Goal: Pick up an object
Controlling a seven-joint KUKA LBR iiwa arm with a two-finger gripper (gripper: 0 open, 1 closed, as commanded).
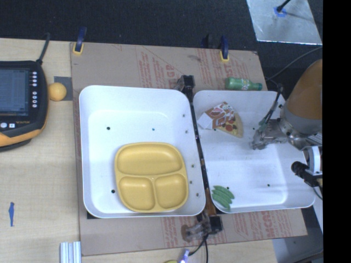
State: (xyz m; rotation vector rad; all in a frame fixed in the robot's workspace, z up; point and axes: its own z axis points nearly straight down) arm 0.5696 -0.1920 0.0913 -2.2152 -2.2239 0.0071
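Two white bins sit side by side on the surface [44, 163], on top of a brown cardboard sheet [164, 64]. We've got a yellow divided plate [152, 176] lying flat in the left bin [98, 108], toward its near half. Over in the right bin [274, 196] there's a pizza slice toy [224, 118] near the far left corner, and a green pea pod [223, 196] down by the near left corner, right at the rim.

The gripper [262, 138] comes in from the right, hanging over the right bin's far right area, well apart from both the pizza slice and the pea pod. We honestly can't tell if it's spread or closed from this angle, and we see nothing in it.

Outside the bins, a green bottle [243, 84] lies on its side on the cardboard just beyond the right bin. Off to the left we see a control tablet [19, 103] with an orange ball [57, 91] beside it.
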